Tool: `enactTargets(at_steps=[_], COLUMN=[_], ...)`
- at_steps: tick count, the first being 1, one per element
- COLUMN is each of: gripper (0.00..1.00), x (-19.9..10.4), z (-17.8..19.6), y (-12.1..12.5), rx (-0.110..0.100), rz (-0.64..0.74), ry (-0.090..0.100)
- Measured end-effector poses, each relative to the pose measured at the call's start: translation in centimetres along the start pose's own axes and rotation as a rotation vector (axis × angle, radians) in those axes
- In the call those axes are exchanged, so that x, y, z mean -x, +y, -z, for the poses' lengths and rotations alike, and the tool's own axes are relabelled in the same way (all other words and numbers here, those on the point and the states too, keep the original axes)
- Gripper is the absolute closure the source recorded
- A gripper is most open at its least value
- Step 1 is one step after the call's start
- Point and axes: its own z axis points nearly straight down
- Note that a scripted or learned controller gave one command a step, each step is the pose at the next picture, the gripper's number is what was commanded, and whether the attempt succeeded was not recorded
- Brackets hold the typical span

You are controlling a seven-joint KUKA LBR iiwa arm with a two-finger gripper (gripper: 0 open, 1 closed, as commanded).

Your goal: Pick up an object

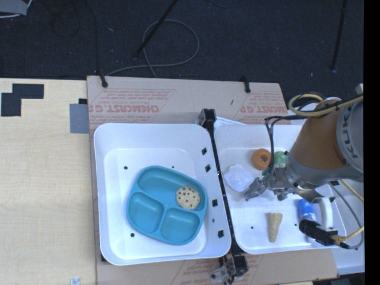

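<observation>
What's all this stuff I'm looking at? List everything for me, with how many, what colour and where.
Bins: two, white, side by side on the bench.
Tray: one, blue, three compartments, in the left bin.
Cookie: one, tan with dark specks, in the tray's upper right compartment.
Doughnut: one, orange-brown, right bin, upper part.
Green thing: one, just right of the doughnut, partly hidden by the arm.
White lump: one, pale and translucent, right bin, near the divider.
Cone: one, tan, right bin, near the front wall.
Blue thing: one, right of the cone, too blurred to name.
Cardboard: one sheet, brown, under the bins.
Arm: one, grey and orange, over the right bin.
Gripper: one, dark, beside the white lump.
</observation>
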Motion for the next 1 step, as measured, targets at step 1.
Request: enactTargets(at_steps=[1], gripper=[1.0], x=[0.2], z=[1.23], y=[0.04], rx=[0.002], rz=[-0.007], ry=[0.0])
